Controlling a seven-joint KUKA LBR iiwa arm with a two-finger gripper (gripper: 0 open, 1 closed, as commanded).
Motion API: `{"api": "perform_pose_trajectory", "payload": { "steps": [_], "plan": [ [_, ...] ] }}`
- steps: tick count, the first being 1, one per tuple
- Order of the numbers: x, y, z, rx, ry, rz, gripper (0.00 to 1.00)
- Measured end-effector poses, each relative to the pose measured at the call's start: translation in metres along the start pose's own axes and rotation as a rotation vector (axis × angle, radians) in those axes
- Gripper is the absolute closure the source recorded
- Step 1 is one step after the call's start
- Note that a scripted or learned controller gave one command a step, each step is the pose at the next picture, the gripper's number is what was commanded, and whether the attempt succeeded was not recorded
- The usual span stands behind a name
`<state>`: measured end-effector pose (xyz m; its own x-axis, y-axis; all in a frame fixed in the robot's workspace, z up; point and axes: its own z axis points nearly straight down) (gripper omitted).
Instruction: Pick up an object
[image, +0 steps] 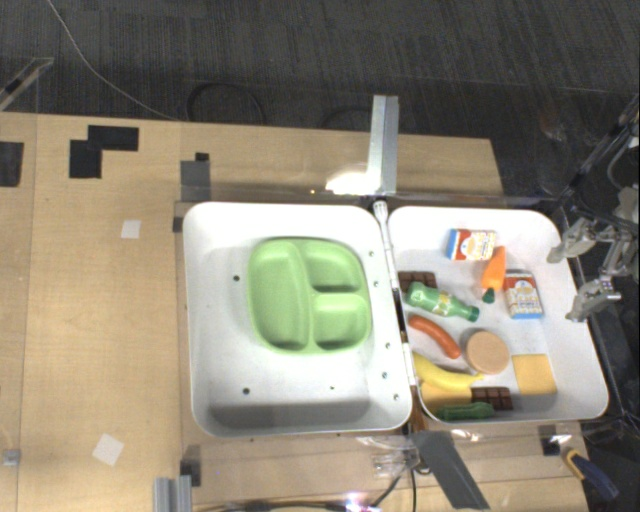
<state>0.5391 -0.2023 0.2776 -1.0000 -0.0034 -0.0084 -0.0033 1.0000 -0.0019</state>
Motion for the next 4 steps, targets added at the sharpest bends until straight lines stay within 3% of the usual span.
{"api": "perform_pose_trajectory", "payload": {
  "steps": [1, 2, 3, 4],
  "plan": [
    [0.051, -0.002, 0.162, -0.005, 0.010, -0.159, 0.00],
    [0.038, 0.027, 0.179, 0.013, -0.023, -0.225, 0.00],
    [0.028, 0.049, 0.179, 0.011, -0.027, -0.111, 0.00],
    [0.011, 0.121, 0.179, 0.003, -0.033, -0.055, 0.00]
  ]
}}
